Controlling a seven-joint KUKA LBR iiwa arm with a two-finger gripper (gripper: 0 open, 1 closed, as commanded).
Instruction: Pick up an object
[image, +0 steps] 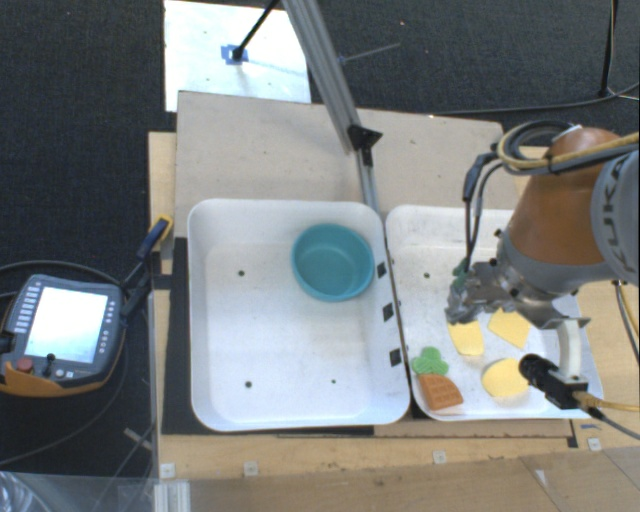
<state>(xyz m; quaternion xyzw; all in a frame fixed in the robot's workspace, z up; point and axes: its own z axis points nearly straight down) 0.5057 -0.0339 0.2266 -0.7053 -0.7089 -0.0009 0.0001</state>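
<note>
1. Now the gripper (463, 303) hangs low over the right bin (420, 232), near its middle; if its fingers are spread or pressed together, I cannot tell.
2. Just under the gripper lies a yellow piece (467, 338), almost touching the tip.
3. A little to the right of the gripper lies a yellow wedge (509, 327), and further toward the near edge a round yellow piece (504, 380).
4. Toward the near-left corner from the gripper lies a toy carrot (436, 383) with green top.
5. Well apart on the left, a teal bowl (332, 261) stands in the left bin (230, 340).
</note>
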